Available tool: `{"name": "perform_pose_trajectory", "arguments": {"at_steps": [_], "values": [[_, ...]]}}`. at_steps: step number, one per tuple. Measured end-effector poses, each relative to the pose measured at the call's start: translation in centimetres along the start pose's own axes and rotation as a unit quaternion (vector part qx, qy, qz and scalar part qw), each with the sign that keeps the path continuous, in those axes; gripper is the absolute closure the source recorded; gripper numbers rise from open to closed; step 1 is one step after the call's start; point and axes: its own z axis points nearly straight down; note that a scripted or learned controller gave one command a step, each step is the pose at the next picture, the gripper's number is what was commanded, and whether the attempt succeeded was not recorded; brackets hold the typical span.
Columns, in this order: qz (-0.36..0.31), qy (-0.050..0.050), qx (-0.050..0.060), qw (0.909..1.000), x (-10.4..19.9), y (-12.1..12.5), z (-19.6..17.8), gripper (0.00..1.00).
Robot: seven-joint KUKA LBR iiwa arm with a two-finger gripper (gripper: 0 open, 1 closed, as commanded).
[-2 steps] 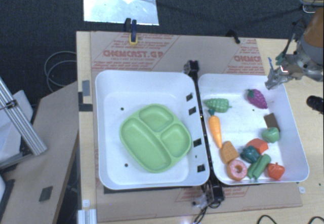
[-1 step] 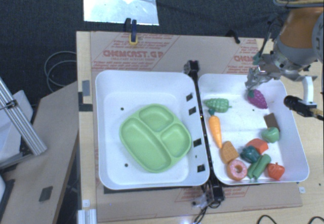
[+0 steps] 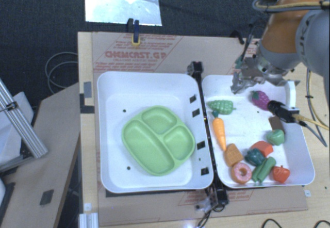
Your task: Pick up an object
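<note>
Toy food filled the right bin (image 3: 304, 167), all loose on its floor. Nearest edge: pink donut (image 3: 241, 172), green cucumber (image 3: 263, 168) and red tomato (image 3: 281, 174) in a row, left to right. Just behind them sat a tan bread pc (image 3: 233, 154), a dark teal item (image 3: 253, 157) and a red-orange pc (image 3: 263, 147), w/ a green-and-brown pc (image 3: 276, 134) to the right. Orange carrot (image 3: 219, 132) lay lengthwise near the bin's left wall; green corn (image 3: 220, 106) was beyond it. Purple item (image 3: 260, 99) lay far right. Left bin (image 3: 111, 118) held a green divided plate (image 3: 158, 140). Gripper (image 3: 240, 86) hung over the right bin's far part, just beyond the corn, tips close together w/ nothing between them; no contact w/ any toy. Bench's far side had a cardboard sheet (image 3: 136, 54).
</note>
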Motion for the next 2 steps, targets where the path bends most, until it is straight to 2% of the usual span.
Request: {"name": "perform_pose_trajectory", "arguments": {"at_steps": [1, 2], "values": [[0.0, 0.0, 0.0, 1.0, 4.6, -0.7, -0.4, 1.0], [0.0, 0.0, 0.0, 1.0, 9.8, 0.0, 0.1, 1.0]]}}
